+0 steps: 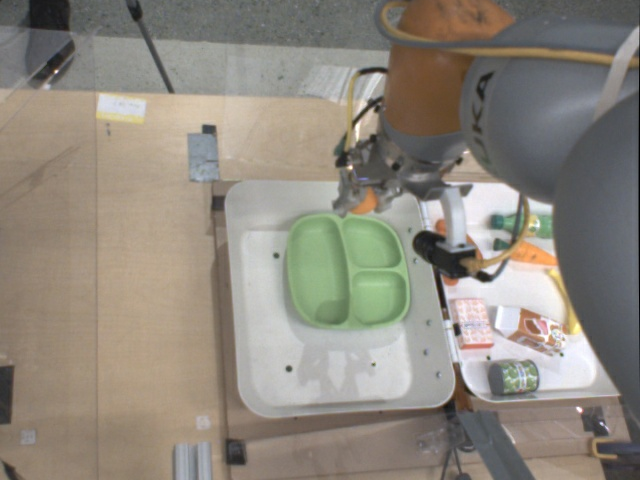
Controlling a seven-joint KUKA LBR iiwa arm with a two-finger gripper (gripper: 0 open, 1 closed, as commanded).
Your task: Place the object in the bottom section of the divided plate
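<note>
Hovering at the far rim of the green divided plate (348, 272), gripper (357, 200) low over the top edge, with a small orange object (367, 201) showing between and just under the fingertips; looks clamped on that orange object, though hard to be sure from this slant. Seen from the single overhead camera: plate lying in the left white bin (335, 388), roughly at its middle, three compartments, one long section on the plate's left side and two smaller ones on its right, all three bare of any item. Judged as mid-task: object apparently picked and carried to the plate's far edge, not yet set down; remaining, a short move toward the near side of the plate, over the bottom section, then a lowering and release. Uncertain which compartment counts as bottom; probably the smaller one nearest the camera. Counted: one arm, one gripper, one plate, two white bins. Beyond the plate's right side, in the right white bin (575, 383): one green-labelled can (514, 376), one red and white carton (541, 333), one small red patterned packet (472, 323), one green bottle (522, 224) and one orange carrot-like piece (537, 256). Left of the plate, on the wooden bench (100, 268), one grey bracket (204, 155)
</note>
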